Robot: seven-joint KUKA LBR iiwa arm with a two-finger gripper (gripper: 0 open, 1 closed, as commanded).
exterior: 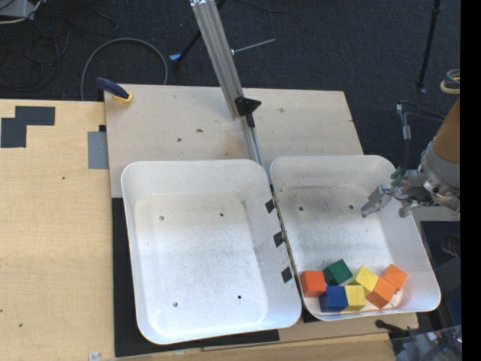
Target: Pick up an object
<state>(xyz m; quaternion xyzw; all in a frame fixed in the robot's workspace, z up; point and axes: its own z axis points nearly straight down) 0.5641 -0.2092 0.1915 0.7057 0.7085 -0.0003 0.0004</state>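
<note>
Above the right bin's (331, 173) right edge, the gripper (376, 199) hangs with fingers spread and nothing between them, the pick not yet begun, while the coloured blocks (353, 284) sit clustered untouched at that bin's near edge.

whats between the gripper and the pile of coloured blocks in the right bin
Only bare white floor of the right bin: the camera view shows nothing between the two-finger gripper and the cluster of coloured cube blocks.
</note>
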